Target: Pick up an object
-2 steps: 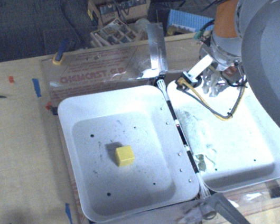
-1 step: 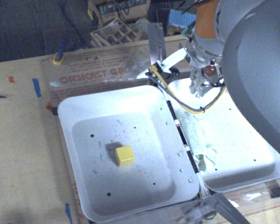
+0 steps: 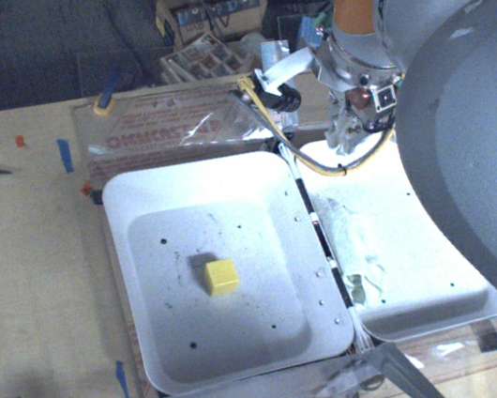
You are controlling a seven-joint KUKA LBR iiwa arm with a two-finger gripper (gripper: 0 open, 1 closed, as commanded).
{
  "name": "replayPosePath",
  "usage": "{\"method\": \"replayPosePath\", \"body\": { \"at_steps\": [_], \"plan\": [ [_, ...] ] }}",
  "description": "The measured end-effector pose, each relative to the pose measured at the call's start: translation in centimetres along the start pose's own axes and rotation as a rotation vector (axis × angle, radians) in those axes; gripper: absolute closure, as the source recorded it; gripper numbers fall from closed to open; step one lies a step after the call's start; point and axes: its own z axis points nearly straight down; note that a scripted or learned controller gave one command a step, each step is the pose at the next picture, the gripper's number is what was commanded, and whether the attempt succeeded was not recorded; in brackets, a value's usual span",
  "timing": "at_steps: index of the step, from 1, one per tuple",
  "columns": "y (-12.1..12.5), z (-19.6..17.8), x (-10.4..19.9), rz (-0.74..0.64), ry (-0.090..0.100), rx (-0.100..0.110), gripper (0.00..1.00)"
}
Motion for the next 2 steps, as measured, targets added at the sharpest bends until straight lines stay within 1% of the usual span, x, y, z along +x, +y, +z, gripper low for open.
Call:
{"method": "replayPosePath", "body": {
  "at_steps": [1, 2],
  "plan": [
    [-0.34, 7.71, -5.26, 0.076, -0.006, 0.001, 1.0],
    [-0.12, 6.72, -5.25, 0.081, -0.005, 0.002, 1.0]
  ]
}}
